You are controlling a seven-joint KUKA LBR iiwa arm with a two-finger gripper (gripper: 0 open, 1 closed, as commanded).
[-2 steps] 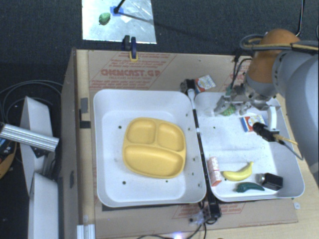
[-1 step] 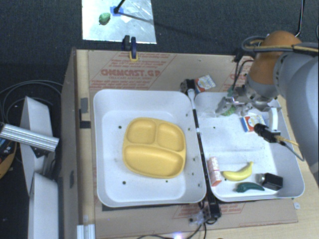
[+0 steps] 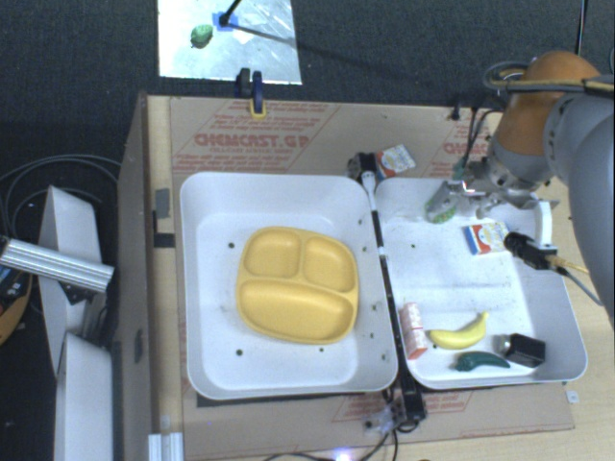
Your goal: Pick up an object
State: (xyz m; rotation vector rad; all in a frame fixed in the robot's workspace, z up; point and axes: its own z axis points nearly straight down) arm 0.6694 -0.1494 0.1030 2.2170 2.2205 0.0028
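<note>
While my pincer [image 3: 450, 200] hangs over right bin's [image 3: 567, 329] far edge, grip state unclear, smooth curved banana [image 3: 459, 333] near front wall, glossy yellow sectioned plate [image 3: 296, 284] in left bin [image 3: 207, 286], cardboard-lined bench [image 3: 288, 133].

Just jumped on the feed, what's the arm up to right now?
The arm is reaching in over the far end of the right bin, with its gripper low beside a small green item. A banana, a red and white tube, a dark green piece, a black block and a small packet lie in that bin. The left bin holds a yellow divided tray.
</note>
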